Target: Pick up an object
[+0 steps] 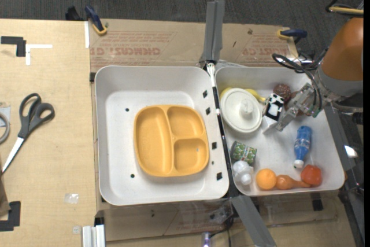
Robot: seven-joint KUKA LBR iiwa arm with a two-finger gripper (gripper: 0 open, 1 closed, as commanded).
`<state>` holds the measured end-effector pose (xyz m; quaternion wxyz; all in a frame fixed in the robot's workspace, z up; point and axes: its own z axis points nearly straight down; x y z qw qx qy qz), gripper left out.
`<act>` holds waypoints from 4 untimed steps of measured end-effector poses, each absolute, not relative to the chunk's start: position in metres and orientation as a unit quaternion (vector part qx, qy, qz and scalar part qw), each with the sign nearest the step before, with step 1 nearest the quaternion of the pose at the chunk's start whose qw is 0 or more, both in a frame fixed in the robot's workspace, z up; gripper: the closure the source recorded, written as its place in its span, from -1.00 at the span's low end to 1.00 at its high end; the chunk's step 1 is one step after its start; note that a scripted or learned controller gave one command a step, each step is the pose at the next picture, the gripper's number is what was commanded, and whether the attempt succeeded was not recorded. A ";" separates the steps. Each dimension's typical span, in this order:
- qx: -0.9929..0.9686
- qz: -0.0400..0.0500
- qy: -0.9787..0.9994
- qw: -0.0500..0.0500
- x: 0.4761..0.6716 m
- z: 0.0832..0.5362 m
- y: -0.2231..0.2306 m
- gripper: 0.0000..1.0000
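Note:
My gripper (282, 120) hangs low over the upper right part of the right bin (332, 147), slanting down toward the left. Its tip is just right of a small black-and-white toy (274, 106) and seems to touch it or nearly so. A brown ball (282, 91) lies just behind it. A blue bottle (302, 144) lies just below the gripper. Further left sit a white round lid (243, 110) and a yellow piece (256, 94). I see nothing held.
Along the right bin's front lie a green can (244, 153), a clear bottle (241, 173), an orange ball (266, 179), an orange piece (289, 183) and a red piece (311, 175). The left bin (110, 142) holds a yellow divided plate (171, 140). Scissors (28, 118) lie far left.

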<state>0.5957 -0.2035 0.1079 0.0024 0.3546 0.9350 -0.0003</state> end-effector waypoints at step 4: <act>0.553 -0.001 0.832 -0.043 0.652 0.092 -0.200 -1.00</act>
